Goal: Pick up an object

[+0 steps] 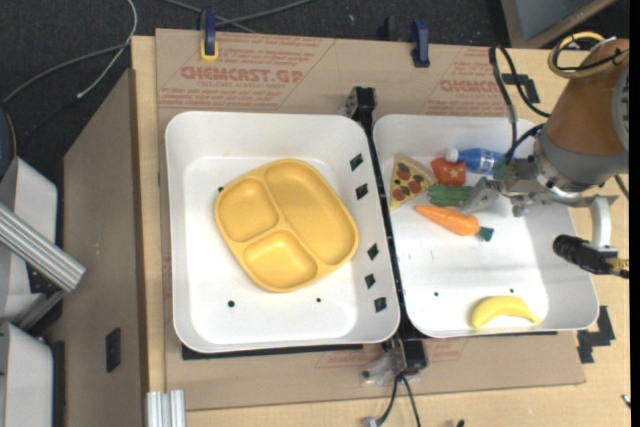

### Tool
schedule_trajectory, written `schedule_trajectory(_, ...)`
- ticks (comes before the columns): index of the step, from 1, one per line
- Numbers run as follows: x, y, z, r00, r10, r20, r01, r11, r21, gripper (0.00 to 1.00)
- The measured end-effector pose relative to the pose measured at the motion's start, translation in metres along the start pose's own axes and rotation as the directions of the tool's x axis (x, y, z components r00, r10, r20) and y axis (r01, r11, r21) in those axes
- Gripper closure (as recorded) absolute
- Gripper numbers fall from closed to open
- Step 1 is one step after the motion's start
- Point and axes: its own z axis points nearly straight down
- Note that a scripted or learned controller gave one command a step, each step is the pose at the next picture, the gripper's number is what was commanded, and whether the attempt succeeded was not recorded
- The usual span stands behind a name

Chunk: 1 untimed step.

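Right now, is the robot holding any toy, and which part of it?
Cannot be told. The gripper sits low among the carrot, tomato and bottle, its tip hidden.

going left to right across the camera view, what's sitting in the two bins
Yellow divided plate → pizza slice toy → orange carrot toy → yellow banana toy. The red item and blue bottle overlap the carrot's span, so they're left out.

In the right bin [560,315], a pizza slice [408,181] lies near the left wall, a red tomato [449,172] and a blue bottle [476,159] beside it. An orange carrot [450,220] lies slantwise below them; a yellow banana [504,312] rests at the near edge.
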Motion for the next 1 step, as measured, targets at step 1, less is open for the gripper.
schedule_trajectory(1,-0.0004,0.0017,-0.0141,1.0,-0.001,0.002,0.001,1.0,-0.006,1.0)
